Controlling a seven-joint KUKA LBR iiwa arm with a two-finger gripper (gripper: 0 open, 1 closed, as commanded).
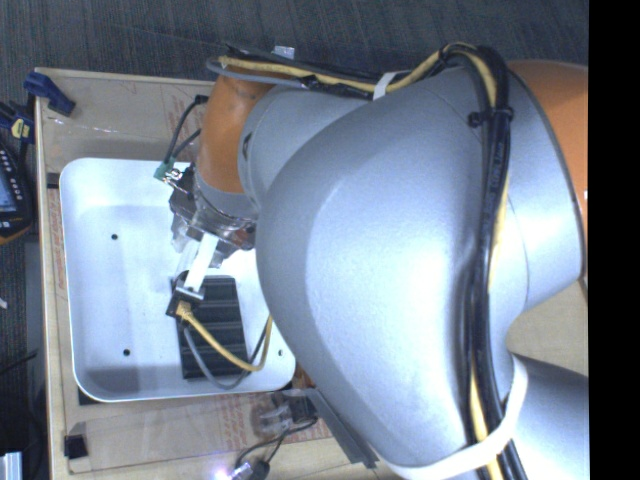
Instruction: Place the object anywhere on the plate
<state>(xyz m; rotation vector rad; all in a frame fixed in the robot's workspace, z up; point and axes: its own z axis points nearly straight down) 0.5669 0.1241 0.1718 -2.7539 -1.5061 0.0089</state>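
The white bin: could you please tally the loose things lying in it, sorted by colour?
Black ribbed slab: 1
Total: 1

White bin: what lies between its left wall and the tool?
Only bin floor with two tiny dark specks, between left wall and tool, in the camera view.

Seen from one spot, high above the table point(120, 118), looking down at a slant. Fixed in place, not on the arm point(400, 268). Very close to that big grey arm, right of the pincer point(198, 230). Farther from the white bin point(95, 268), under and left of the pincer. Beyond the pincer, up top, some dark floor point(120, 18).
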